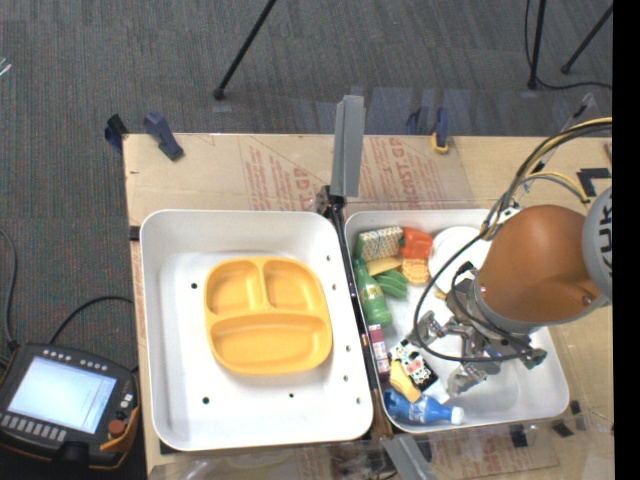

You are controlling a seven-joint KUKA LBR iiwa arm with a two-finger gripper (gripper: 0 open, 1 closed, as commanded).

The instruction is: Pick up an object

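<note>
My gripper (470,360) hangs over the right bin (545,393), under the orange band of the arm, above the bin's white floor near the front. Just left of it lie a small black-and-white item (415,361), a yellow piece (404,379) and a blue-and-white bottle (425,409) on its side. Farther back are a green bottle (374,300), a green pepper-like toy (392,283), a striped green box (380,242), an orange-red toy (416,242) and a waffle-like piece (415,269). Nothing shows between the fingers.
The left bin (170,268) holds a yellow divided plate (268,313). A grey post (347,153) stands behind the wall between the bins. Cables loop above the arm at the right. A teach pendant (65,403) lies on the floor at lower left.
</note>
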